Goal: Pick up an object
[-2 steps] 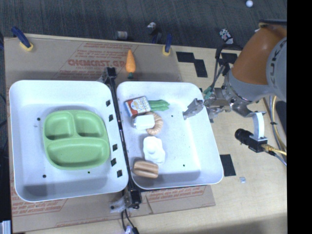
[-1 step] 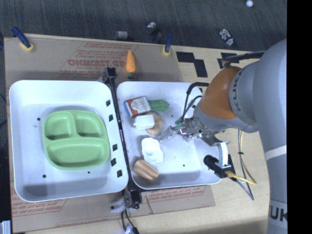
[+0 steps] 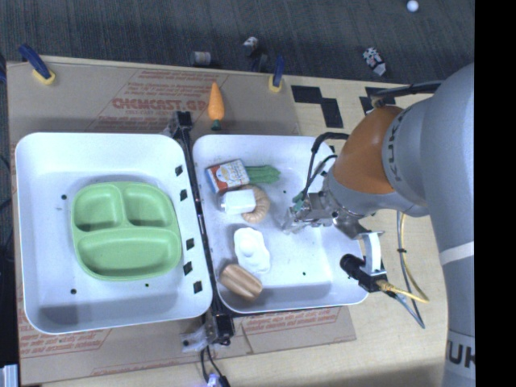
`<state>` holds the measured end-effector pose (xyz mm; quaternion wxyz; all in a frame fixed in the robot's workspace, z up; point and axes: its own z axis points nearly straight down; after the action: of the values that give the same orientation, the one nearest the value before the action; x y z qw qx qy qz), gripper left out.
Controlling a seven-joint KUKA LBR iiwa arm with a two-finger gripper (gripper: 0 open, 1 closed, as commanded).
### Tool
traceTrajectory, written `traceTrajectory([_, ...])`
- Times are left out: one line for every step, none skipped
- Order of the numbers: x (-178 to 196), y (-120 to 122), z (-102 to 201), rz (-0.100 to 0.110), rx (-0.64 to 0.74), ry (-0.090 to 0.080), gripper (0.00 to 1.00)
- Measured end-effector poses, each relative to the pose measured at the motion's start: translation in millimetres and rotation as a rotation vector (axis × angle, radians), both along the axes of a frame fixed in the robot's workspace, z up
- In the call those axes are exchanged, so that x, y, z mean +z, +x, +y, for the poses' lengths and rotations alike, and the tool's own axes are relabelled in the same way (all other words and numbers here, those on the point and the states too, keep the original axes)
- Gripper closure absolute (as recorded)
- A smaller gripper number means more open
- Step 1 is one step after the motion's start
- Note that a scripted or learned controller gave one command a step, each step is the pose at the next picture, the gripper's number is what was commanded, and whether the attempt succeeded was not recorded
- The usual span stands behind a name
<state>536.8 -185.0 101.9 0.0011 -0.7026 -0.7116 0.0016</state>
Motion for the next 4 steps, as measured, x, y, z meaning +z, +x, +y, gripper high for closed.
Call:
traceTrajectory([69,-48,-27,-0.005,-0.009,0.0,1.0])
traceTrajectory([199,1,-26,-0.009,-0.006,-0.003,1.0])
traceTrajectory([58,-61,-18,0.002,-0.007,0.003,1.0])
traceTrajectory([184,-39,-8,-0.01,-0.006,-0.003,1.0])
